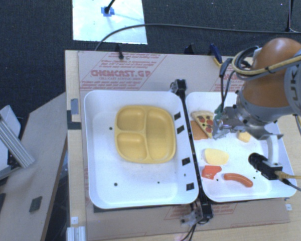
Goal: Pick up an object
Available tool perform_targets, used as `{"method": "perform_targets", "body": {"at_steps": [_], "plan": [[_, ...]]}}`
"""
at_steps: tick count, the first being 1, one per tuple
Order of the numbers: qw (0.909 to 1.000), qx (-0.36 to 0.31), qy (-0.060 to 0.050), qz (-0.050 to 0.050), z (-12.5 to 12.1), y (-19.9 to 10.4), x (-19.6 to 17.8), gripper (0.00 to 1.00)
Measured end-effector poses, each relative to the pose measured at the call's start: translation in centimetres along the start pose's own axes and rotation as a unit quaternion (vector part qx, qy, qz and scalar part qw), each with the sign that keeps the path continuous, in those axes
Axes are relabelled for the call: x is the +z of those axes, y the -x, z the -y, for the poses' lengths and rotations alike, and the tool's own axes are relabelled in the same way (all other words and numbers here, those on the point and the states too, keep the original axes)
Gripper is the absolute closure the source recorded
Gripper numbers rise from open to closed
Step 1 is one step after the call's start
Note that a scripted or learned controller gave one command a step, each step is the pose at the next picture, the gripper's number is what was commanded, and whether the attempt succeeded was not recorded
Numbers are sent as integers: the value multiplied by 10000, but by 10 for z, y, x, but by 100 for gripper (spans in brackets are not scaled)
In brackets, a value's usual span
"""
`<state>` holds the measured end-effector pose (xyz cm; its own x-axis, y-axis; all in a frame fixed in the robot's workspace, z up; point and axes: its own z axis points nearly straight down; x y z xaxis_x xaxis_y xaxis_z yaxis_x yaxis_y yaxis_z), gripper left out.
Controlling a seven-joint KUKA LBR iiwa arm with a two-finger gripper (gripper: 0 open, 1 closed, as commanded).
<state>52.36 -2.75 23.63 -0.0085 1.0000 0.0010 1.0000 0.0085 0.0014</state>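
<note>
Now: arm low over the right bin's toy food

Plainly, the right bin [286, 177] holds several toy foods. A pizza slice [202, 120] lies at its upper left, its long axis running from the bin's far-left corner toward the middle, narrow end pointing down-right under the arm. An orange sausage [238, 179] lies near the front wall, long axis nearly left to right, its right end dipping a little toward the front. A yellow piece [216, 156] sits above it, a red piece [210, 171] just beside the sausage's left end, and a small pale yellow piece [244, 136] lies partly under the arm. The left bin [100, 185] carries a yellow divided plate [144, 133].

The arm reaches in from the right, wrist bent down over the right bin. The gripper [222, 128] hangs just beside the pizza slice's lower edge; whether the jaws are apart or together cannot be told.
</note>
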Motion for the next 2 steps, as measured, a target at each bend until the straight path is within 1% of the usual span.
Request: {"method": "perform_targets", "body": {"at_steps": [1,2], "plan": [[10000,-10,-7,-6,11,-56,3,100],[10000,-11,-3,-4,13,-107,-1,100]]}}
